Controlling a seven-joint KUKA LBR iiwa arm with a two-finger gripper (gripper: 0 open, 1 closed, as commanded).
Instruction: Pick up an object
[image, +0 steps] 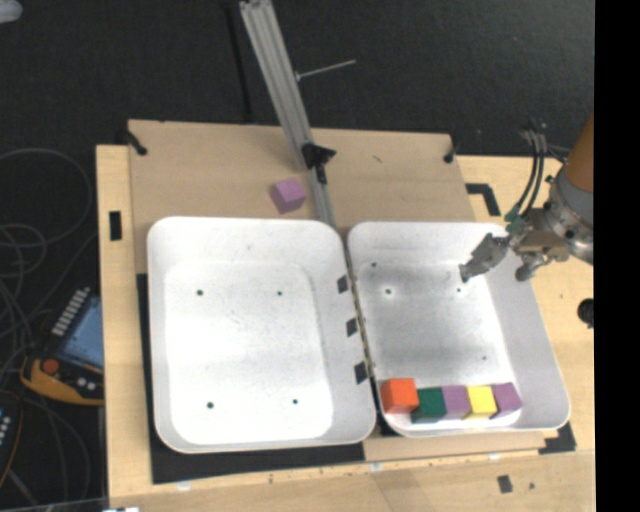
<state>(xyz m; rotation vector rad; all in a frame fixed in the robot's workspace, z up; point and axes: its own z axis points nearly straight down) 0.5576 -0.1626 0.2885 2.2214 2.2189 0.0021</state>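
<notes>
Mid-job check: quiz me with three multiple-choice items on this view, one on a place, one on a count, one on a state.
1. Where does the orange block sit?
A. left end of the row in the right bin
B. middle of the left bin
C. on the bench behind the bins

2. How many blocks lie in the right bin?
A. three
B. five
C. seven

3. How does the purple block behind the bins lie?
A. held by the gripper
B. stacked on another block
C. alone on the bench

Key: 1 A, it starts the row at the near wall. 2 B, orange, green, purple, yellow, purple. 3 C, the gripper hangs far off over the right bin.
</notes>
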